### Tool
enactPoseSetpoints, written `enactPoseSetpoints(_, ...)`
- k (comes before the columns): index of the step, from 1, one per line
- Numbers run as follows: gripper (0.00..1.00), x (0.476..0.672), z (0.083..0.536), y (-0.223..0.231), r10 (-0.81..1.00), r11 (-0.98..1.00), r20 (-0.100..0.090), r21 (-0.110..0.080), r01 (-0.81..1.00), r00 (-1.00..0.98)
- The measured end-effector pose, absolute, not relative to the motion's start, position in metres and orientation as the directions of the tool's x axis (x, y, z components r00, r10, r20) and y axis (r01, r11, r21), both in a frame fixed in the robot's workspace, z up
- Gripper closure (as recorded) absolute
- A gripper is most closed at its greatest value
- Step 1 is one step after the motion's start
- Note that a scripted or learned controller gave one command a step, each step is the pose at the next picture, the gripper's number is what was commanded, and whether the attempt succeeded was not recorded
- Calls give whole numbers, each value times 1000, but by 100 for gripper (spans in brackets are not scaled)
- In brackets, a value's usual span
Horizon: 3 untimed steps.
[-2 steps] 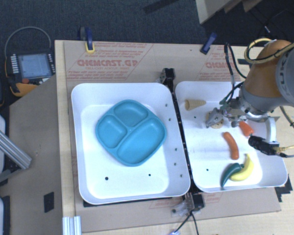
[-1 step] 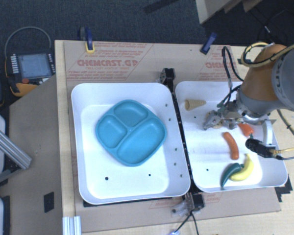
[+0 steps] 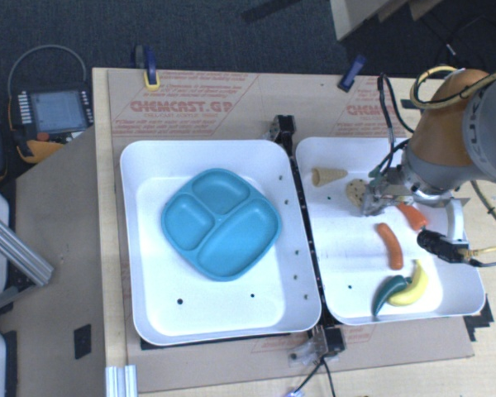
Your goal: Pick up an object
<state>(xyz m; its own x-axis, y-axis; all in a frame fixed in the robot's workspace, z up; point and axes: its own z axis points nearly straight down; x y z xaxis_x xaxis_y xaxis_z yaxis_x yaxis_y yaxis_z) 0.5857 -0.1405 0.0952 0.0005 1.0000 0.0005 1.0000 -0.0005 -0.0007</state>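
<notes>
A bench seen from above at a slant carries two shallow white bins side by side on a sheet of printed cardboard (image 3: pixel 231 98). The left bin (image 3: pixel 140 222) holds a blue divided plate (image 3: pixel 221 223) with three compartments, lying flat near the bin's middle. The right bin (image 3: pixel 347 288) holds several small food-shaped items. A tan cone (image 3: pixel 328 174) lies near the bin's far left corner. Just right of it sits a speckled cookie (image 3: pixel 357 192). An orange sausage (image 3: pixel 389 245) lies near the middle of the bin, and a shorter orange-red piece (image 3: pixel 412 216) lies just beyond it, partly under the arm. Toward the near edge, a yellow banana (image 3: pixel 413 287) touches a dark green pepper (image 3: pixel 387 293) on its left. The grey arm with an orange section (image 3: pixel 446 135) reaches in from the right, and its gripper (image 3: pixel 377 195) hangs low over the far part of the right bin, just beside the cookie. Whether the gripper is open, closed or gripping anything cannot be told from this angle.
</notes>
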Motion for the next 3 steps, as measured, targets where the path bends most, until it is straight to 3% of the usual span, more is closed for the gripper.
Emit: enactPoseSetpoints(3,100,587,225,-144,1000,1,-3,7,1000,-1)
